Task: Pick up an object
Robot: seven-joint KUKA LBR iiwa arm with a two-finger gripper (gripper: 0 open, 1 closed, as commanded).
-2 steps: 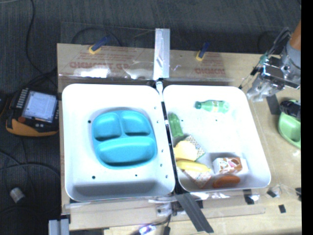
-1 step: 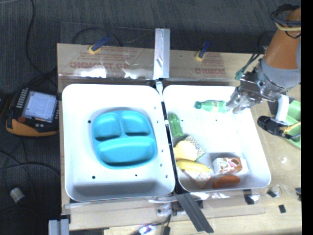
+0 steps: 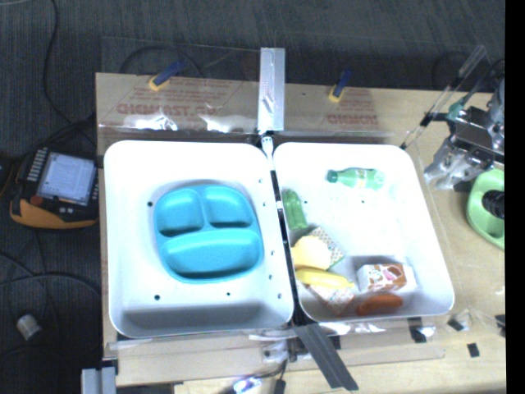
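The right bin (image 3: 426,220) holds several objects. A pale green bottle (image 3: 354,177) lies on its side near the back. A dark green cucumber-like piece (image 3: 294,210) rests against the left wall. In the front part a yellow banana (image 3: 324,280), a pale yellow wedge (image 3: 310,253), a small printed carton (image 3: 381,277) and a red sausage (image 3: 379,304) are crowded together. My gripper (image 3: 456,164) hangs outside the bin, beyond its back right corner, over the bench, well apart from all the objects and with nothing visibly held.
The left bin (image 3: 123,302) bears a blue divided plate (image 3: 209,230). A light green ring-shaped thing (image 3: 490,208) sits on the bench right of the right bin. A metal post (image 3: 271,89) stands behind the divider between the bins.
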